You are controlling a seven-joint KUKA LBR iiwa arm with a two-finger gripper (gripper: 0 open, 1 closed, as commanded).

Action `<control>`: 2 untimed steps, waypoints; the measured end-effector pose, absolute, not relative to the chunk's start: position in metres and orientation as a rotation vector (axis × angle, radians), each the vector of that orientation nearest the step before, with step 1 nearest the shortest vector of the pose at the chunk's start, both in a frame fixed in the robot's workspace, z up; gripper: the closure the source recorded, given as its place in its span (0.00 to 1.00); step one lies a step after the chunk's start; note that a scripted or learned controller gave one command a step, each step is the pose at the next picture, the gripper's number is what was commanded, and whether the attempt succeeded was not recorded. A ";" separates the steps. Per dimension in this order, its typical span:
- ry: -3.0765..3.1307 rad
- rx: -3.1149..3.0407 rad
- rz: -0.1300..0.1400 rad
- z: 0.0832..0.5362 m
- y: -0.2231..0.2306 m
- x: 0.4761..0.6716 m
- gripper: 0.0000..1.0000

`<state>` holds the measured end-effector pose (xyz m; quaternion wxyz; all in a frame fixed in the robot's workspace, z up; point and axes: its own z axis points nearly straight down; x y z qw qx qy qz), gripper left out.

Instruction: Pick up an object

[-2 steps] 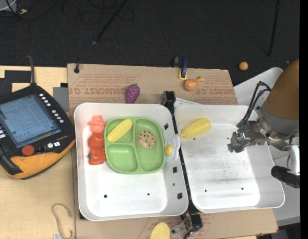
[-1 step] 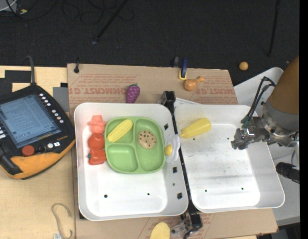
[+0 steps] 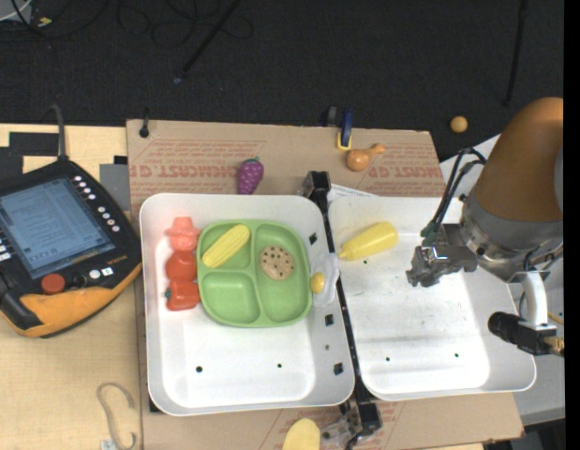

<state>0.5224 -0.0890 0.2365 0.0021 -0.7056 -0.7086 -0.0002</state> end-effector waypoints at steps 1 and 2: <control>-2.221 -2.214 0.002 0.229 -0.037 0.510 1.00; -2.223 -2.215 0.001 0.236 0.007 0.518 1.00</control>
